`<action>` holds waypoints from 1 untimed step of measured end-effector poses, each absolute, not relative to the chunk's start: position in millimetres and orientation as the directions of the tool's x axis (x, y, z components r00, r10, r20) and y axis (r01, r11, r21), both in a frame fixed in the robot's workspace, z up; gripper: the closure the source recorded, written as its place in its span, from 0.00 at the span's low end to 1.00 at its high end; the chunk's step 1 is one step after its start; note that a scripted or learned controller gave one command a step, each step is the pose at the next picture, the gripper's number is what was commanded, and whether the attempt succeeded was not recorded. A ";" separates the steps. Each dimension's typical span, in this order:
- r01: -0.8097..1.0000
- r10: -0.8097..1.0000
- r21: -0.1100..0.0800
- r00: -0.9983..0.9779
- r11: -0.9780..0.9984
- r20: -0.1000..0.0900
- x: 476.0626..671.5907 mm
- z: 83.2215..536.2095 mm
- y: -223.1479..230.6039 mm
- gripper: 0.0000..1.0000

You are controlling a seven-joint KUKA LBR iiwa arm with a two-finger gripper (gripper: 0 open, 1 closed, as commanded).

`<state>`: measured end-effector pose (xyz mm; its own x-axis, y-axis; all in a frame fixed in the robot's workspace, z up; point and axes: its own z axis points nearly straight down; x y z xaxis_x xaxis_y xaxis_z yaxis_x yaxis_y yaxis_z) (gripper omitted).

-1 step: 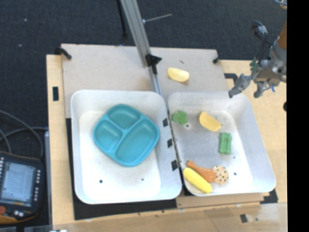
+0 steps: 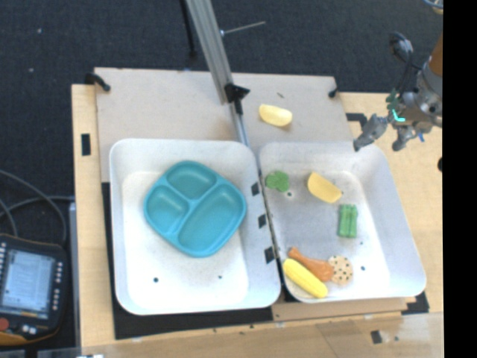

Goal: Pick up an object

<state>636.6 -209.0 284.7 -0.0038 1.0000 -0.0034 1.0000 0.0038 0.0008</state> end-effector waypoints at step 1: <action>1.000 1.000 -0.004 -0.001 0.001 -0.002 630.0 236.9 -203.0 0.00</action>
